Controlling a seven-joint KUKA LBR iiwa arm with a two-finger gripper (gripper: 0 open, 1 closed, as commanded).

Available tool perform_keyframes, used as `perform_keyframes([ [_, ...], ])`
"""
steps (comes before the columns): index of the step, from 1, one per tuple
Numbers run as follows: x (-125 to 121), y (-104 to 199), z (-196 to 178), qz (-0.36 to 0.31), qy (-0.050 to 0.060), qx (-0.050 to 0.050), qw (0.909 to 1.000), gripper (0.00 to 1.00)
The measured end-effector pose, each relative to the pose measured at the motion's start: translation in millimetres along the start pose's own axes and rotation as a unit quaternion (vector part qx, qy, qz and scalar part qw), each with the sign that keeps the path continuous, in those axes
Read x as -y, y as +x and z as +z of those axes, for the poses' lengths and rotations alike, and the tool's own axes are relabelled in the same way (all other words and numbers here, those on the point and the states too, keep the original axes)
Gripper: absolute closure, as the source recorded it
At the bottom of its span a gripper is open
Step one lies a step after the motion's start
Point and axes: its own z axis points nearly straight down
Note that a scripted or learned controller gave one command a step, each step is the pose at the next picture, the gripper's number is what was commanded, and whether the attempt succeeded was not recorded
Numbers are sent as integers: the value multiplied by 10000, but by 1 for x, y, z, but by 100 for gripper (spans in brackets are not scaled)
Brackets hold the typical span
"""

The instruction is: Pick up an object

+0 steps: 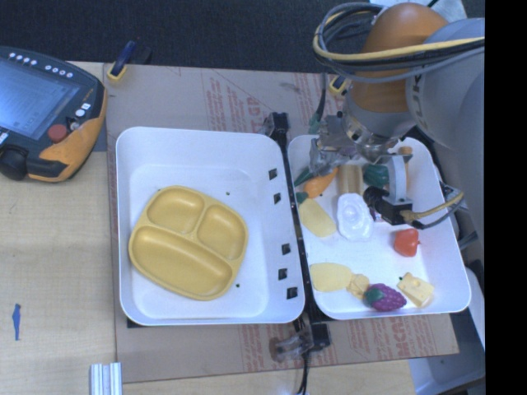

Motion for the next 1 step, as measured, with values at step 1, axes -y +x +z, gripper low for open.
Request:
perform_keyframes([
  [1,50,-29,12,25,22,-5,10000,100],
])
